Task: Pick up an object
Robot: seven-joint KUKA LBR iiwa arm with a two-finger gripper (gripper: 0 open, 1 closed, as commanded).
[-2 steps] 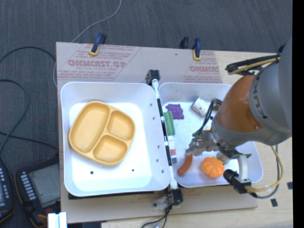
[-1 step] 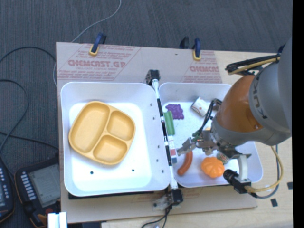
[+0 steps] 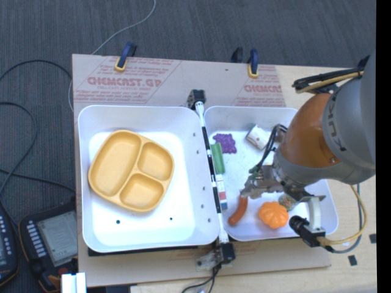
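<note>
Nearest the camera in the right bin [image 3: 327, 215], I see a small orange toy pumpkin [image 3: 273, 215] and, just to its left, a reddish toy sausage [image 3: 238, 211] lying at a slant beside the divider rail. The gripper [image 3: 261, 187] hangs right above those two, between them and the middle of the bin; from up here the wrist hides the tips, so I cannot tell whether it is released or clenched, and I see nothing clearly caught in it.

I judge the sausage the likeliest target. It looks light, probably smooth plastic or rubber, so it may roll or squirt out. I would take it across its narrow middle, not at a rounded end. The pumpkin is wider and ribbed, needing a broad opening.

Farther back lie a green marker-like stick [image 3: 217, 157] along the rail, a purple grape cluster [image 3: 226, 143] and a small white block [image 3: 256, 137]. The left bin [image 3: 88, 121] holds a yellow divided plate [image 3: 131, 170].
</note>
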